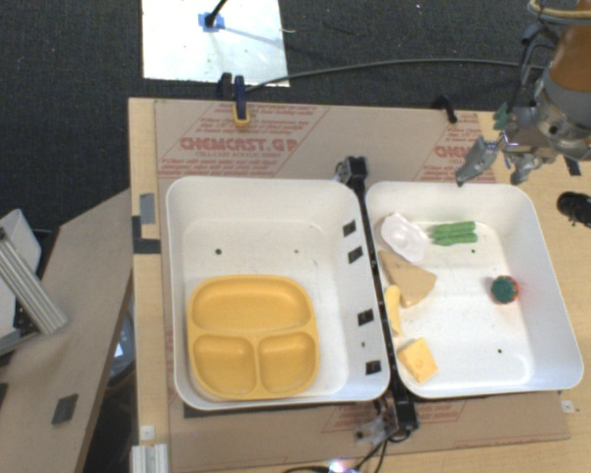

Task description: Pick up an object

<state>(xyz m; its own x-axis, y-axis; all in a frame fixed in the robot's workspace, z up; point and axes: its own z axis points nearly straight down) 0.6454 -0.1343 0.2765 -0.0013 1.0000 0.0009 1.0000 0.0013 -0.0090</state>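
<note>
We see the green bean piece near the right bin's far wall, just beside a white crumpled thing; tan wedge and yellow cheese block hug the left edge, red-green ball near the right wall. Open floor mid-bin. Gripper hangs above the far rim, released, grasping nothing. Yellow tray in left bin

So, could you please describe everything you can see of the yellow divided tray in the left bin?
The yellow divided tray looks like moulded plastic, rectangular with rounded corners. It has three compartments: one wide one along its far side and two smaller ones side by side nearer the camera; nothing shows in them. It lies flat and upright on the floor of the left bin, in the near part, turned slightly askew. Nothing but the bin touches it.
</note>
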